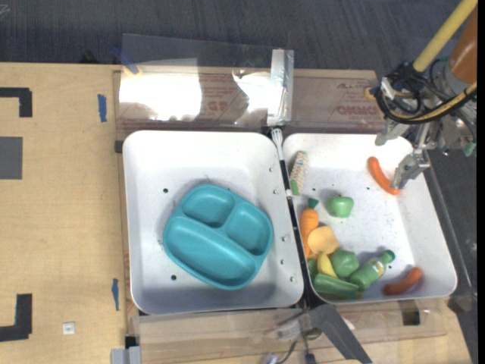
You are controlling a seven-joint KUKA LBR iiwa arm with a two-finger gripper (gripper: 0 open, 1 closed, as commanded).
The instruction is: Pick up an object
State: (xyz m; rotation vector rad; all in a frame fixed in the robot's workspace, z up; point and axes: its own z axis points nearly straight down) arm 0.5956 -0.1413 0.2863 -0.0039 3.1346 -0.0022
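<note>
My gripper [399, 155] hangs over the far right corner of the right bin [424, 237], open, with nothing between its fingers. Just left of its lower fingertip [403, 176] lies a small orange-red chili [381, 174] on the bin floor. Further toys sit in this bin: a green pepper [340, 205], an orange piece [309, 220], a pale yellow fruit [322, 240], a green bottle [373, 269], a red sausage [402, 280] and a striped corn cob [297, 171] against the left wall.
The left bin [144, 165] holds a teal divided plate [220, 235]. A clear plastic sheet and taped cardboard [227, 93] lie behind both bins. Cables [413, 89] loop around the wrist above the right bin's far rim.
</note>
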